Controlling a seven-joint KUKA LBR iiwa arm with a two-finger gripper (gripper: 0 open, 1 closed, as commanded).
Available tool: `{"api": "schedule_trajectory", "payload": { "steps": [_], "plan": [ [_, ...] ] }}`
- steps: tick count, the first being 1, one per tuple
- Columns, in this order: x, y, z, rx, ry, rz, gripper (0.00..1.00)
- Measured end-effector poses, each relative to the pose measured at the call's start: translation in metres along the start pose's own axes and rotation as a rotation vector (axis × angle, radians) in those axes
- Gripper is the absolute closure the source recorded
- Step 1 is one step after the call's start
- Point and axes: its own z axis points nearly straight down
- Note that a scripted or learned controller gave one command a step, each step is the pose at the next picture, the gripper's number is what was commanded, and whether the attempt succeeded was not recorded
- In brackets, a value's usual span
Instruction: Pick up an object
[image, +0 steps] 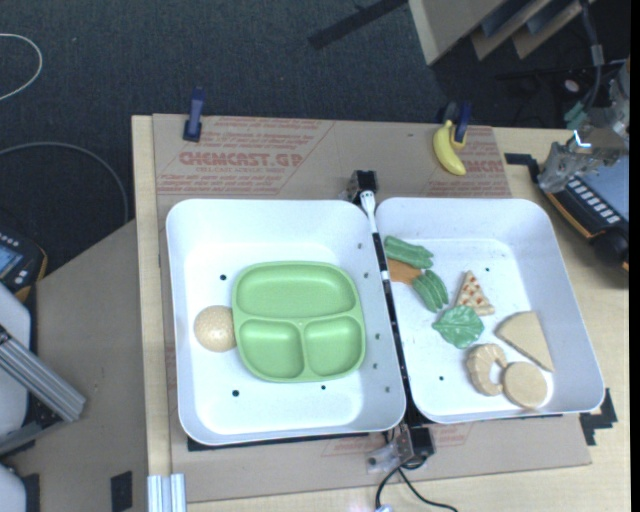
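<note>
Glossy plastic green tray (298, 322), smooth white bins (190, 240), matt cardboard (250, 155)

Fixed above the desk (300, 140), looking down at a slant from the near edge toward the far one. Set far enough back to take in both white bins whole: left bin (190, 240) and right bin (530, 230) side by side, near mid-frame. Beyond the desk's far edge, dark carpet (250, 50) across the top. Tilted slightly, so the desk's edges run askew to the frame.
</note>
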Motion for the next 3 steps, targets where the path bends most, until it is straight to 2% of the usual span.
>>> {"api": "schedule_trajectory", "payload": {
  "steps": [1, 3],
  "plan": [
    [0.034, -0.066, -0.04, -0.007, -0.001, 0.002, 1.0],
    [0.035, -0.175, -0.06, -0.005, -0.001, 0.006, 1.0]
  ]
}}
